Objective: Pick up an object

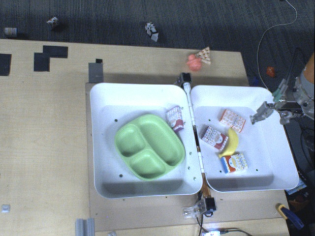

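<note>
Banana (231, 142) lies in right bin (275, 178); end effector (264, 113) above, grip state unclear.

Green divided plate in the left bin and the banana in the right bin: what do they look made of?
Green divided plate: likely molded plastic, matte, judging by its uniform pale green and soft rounded compartment walls. Banana: probably a plastic toy, given its even saturated yellow and smooth surface; too small to rule out real fruit.

Two white bins (98, 146) (280, 146) sitting side by side. One green divided plate (149, 146) lying in the left bin. Four small printed packets (175, 118) (232, 120) (213, 137) (235, 162). One banana (231, 143) lying in the right bin.
</note>
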`<state>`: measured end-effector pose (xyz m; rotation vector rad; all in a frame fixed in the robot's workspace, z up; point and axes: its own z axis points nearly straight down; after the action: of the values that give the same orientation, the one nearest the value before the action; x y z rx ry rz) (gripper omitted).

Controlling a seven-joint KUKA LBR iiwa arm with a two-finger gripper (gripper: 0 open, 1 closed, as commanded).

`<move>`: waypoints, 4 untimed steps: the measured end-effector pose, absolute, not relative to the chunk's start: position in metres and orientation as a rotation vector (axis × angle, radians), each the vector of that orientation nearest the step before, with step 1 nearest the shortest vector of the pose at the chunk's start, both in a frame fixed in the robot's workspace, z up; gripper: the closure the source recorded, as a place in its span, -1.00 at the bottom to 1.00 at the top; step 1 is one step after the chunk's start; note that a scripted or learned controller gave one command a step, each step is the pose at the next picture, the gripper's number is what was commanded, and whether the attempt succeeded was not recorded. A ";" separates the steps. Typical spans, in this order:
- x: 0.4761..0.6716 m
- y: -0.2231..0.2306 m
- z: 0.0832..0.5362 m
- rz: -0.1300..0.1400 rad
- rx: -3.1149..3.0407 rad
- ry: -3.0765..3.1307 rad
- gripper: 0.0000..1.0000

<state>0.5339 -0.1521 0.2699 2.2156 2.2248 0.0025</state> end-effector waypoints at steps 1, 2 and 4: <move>0.488 -0.161 0.104 0.003 2.216 2.221 -1.00; 0.490 -0.159 0.115 0.012 2.213 2.220 1.00; 0.489 -0.114 0.087 0.006 2.213 2.219 -1.00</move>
<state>0.4889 -0.1140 0.0869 2.2134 2.2185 0.0062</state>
